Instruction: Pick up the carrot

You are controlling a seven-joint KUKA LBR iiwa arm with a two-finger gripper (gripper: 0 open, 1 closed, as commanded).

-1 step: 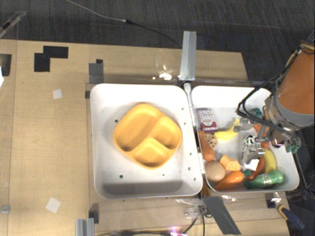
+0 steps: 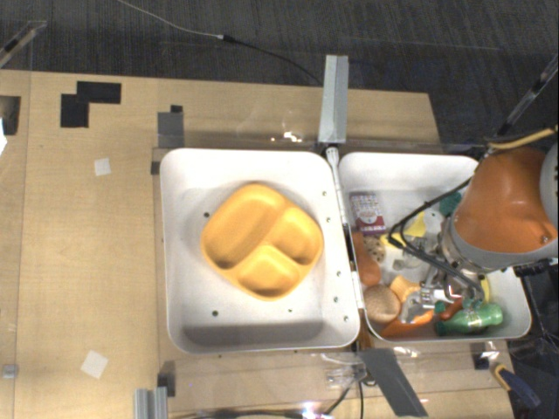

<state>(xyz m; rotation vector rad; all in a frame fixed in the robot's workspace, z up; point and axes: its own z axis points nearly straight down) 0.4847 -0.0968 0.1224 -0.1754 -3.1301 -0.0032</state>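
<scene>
A yellow divided plate (image 2: pixel 260 238) sits in the left bin (image 2: pixel 175 234). In the right bin (image 2: pixel 521 317), the carrot (image 2: pixel 407 325) lies near the front wall, seemingly pointing left-right. The gripper (image 2: pixel 434 295) hangs just above it; its opening cannot be told.

The bench (image 2: pixel 79 260) is showing pale wood grain with a matt finish. Both white bins, the left bin (image 2: pixel 175 234) and the right bin (image 2: pixel 410 168), are looking like smooth plastic with a soft sheen. The yellow divided plate (image 2: pixel 262 238) is gleaming as glossy plastic. The carrot (image 2: pixel 403 326) is appearing smooth and slightly shiny, and the green bottle (image 2: pixel 472 319) is glinting like plastic. The arm's orange band (image 2: pixel 511 203) is looking satiny smooth.
</scene>
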